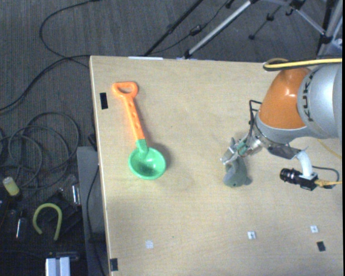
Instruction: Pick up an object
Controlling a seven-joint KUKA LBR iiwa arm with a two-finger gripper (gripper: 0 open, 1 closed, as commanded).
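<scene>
Well, the surface under me is a tan, flat worktop; I cannot make out any raised bin walls on it from this slanted view, so I can't say which compartment anything lies in. Lying on it toward the left is a toy ladle: its orange handle runs from a looped end near the top left down to a round green bowl, which rests flat on the surface, mouth up. It sits well apart from me.

My arm comes in from the right, grey with the orange band bulging above the wrist. My hand points down and to the left, low over the worktop. Just below it, touching or nearly touching the tips, is a small grey object, dull and lumpy, sitting on the surface with a soft shadow around it. I cannot tell how far open my hand is, nor whether it has any hold on that grey piece; the parts there are small and blurred together, with a bit of green showing among the metal.

A black cylindrical fitting on a cable hangs off my wrist to the right of the grey object, clear of it.
</scene>
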